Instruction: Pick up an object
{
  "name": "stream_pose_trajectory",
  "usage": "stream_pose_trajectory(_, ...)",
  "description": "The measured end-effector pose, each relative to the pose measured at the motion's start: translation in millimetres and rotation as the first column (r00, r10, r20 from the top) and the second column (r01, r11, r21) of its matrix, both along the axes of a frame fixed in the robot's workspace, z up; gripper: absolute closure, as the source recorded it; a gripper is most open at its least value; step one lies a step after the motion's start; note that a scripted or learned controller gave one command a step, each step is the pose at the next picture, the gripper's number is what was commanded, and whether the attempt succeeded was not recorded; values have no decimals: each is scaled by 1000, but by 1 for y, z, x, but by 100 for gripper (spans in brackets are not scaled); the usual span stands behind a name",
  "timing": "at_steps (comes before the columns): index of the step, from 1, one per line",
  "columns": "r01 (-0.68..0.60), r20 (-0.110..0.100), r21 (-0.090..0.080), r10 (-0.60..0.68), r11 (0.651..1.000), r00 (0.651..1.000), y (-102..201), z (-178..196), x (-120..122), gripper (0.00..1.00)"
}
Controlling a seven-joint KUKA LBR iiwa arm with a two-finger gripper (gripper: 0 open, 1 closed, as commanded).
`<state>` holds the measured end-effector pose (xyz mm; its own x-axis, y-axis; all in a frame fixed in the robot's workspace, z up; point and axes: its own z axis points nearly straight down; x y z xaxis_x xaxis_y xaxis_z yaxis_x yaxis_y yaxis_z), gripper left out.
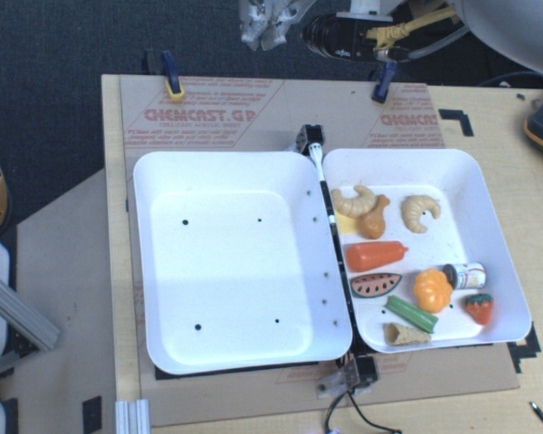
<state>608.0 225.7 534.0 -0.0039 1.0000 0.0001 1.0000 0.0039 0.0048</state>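
Observation:
Several toy foods lie in the right bin (493,215): a chicken drumstick (362,208), a croissant (421,211), a red pepper (376,255), a watermelon slice (376,285), an orange fruit (432,290), a small white bottle (468,276), a strawberry (479,307), a green stick (411,315) and a tan wedge (405,334). My gripper (266,27) hangs high beyond the far edge of the bench, above the dark floor and well away from both bins. It is open with nothing between its fingers.
The left bin (158,183) is a plain white tray with a few small dark holes. Both bins rest on a cardboard sheet (217,107) held by blue clamps (171,72). Cables and a dark fitting (344,36) sit behind the bench.

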Motion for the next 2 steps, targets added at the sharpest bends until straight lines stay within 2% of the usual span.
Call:
stream_pose_trajectory(1,0,-2,-1,0,1000,1000,0,-1,0,0)
stream_pose_trajectory(2,-1,3,0,1,1000,1000,1,10,0,100)
